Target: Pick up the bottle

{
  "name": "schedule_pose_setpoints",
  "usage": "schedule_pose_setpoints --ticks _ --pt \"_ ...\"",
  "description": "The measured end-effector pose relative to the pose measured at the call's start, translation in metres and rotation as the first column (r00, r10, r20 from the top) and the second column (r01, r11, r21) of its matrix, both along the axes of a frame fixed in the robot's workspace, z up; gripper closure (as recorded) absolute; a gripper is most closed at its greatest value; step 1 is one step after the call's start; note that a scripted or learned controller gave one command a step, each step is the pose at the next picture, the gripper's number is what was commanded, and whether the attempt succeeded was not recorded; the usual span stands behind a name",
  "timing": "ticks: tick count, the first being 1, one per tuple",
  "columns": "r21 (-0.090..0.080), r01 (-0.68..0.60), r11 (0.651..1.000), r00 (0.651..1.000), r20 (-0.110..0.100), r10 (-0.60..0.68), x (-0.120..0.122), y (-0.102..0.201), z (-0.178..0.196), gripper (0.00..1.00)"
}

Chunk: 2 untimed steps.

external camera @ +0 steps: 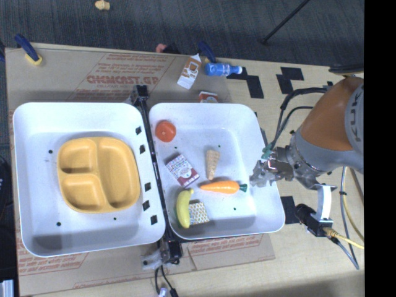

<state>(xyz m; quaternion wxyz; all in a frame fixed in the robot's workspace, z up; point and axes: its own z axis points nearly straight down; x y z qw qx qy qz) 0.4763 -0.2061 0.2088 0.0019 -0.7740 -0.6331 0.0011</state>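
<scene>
Near to far for you. Right bin (263,218): at its near end, a banana (184,208) beside a checkered packet (198,213). Just past them an orange carrot (219,187) lies crosswise, green tip toward the bin's right wall. Then a small red-and-white box (182,169), a cone (212,163), and a red-orange ball (165,130) at the far left corner.

Left bin (25,166) holds a yellow three-compartment tray (99,172).

The arm comes in from the right, orange band (334,119) up, wrist angled down toward the right bin's right wall. Gripper (263,173) sits at that wall, just beside the carrot's green tip. Can't tell whether the fingers are spread or closed; nothing is visibly between them.

The bottle (221,70), blue, lies on its side on the counter (297,271) beyond the right bin's far edge, well apart from the gripper. A small carton (189,72) lies just left of it.
</scene>
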Motion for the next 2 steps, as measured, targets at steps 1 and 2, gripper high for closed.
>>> schedule_pose_setpoints --ticks 1,2 --pt "-0.002 -0.284 0.959 0.959 0.003 0.284 0.001 0.004 0.022 1.00" --pt "0.002 -0.421 0.907 0.907 0.001 0.421 0.000 -0.005 -0.005 1.00"
